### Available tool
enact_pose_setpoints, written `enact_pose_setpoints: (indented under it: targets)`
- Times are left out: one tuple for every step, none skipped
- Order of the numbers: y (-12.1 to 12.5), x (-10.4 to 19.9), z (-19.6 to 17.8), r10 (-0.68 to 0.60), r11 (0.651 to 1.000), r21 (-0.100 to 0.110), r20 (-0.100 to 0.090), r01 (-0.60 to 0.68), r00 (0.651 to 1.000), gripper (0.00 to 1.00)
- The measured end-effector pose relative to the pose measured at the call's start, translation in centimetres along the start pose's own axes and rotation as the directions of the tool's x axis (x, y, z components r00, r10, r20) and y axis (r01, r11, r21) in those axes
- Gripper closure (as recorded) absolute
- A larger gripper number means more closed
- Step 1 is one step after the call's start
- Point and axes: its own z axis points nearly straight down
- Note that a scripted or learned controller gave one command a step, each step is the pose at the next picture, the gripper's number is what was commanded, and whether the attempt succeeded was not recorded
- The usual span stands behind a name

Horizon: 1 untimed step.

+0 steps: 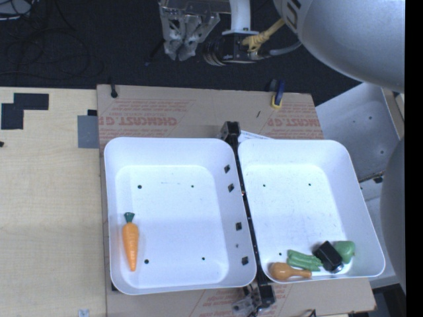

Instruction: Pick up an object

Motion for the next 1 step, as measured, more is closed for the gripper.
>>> enact_pose_setpoints:
  targets:
    - [-0.27, -10.01, 1.78, 0.013, 1.0, 0.0, 0.002, -0.013, 1.0, 1.0]
